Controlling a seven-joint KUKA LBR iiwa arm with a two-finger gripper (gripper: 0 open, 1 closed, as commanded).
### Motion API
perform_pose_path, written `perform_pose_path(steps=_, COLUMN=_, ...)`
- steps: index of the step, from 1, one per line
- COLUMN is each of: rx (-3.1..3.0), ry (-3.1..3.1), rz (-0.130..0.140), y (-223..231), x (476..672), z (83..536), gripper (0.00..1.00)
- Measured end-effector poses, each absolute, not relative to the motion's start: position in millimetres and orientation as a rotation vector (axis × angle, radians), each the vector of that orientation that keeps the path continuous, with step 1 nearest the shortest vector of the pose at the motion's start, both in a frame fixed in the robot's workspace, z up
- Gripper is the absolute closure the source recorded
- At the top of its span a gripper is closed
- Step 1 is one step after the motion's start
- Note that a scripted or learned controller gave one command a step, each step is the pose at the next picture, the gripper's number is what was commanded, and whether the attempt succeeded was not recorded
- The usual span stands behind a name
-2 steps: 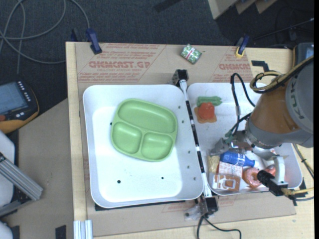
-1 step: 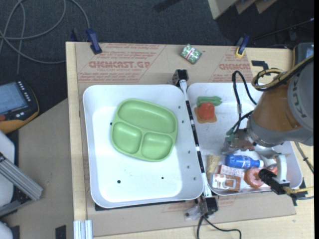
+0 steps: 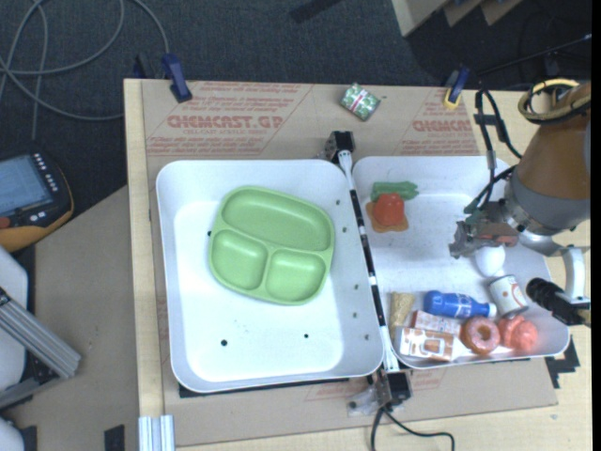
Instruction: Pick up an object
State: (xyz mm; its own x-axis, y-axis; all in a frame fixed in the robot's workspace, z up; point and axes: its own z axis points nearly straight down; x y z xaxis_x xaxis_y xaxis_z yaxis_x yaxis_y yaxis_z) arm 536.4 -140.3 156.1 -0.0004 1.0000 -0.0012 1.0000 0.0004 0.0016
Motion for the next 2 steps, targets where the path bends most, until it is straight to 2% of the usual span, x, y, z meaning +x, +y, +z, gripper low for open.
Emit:
perform_pose_path(steps=1, rx=2.217, ry=2.222, rz=0.002, y=-107, x=604.7, z=224, gripper=1.0)
perform_pose_path(steps=2, rx=2.223, ry=2.223, rz=-0.003, y=-118, x=588.5, z=120, gripper=1.0)
